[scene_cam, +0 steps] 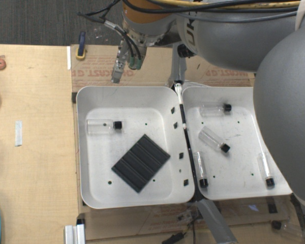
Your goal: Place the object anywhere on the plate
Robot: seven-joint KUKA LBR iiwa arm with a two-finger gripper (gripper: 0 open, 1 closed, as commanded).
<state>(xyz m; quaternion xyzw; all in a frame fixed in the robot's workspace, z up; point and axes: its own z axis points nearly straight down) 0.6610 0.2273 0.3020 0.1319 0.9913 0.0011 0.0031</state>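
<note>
A dark ribbed rectangular plate (141, 162) lies at a slant on the floor of the left bin (84, 136). A clear vial with a black cap (104, 126) lies on its side in the same bin, up and to the left of the plate and apart from it. My gripper (124, 69) hangs over the cardboard just behind the left bin's back rim, well above and behind both the vial and the plate. I see nothing hanging below it.
The right bin (244, 93) holds several more capped vials, such as one near the back (216, 109) and one in the middle (213, 140). The grey arm (254, 34) covers the upper right. A wooden bench top (35, 111) lies to the left.
</note>
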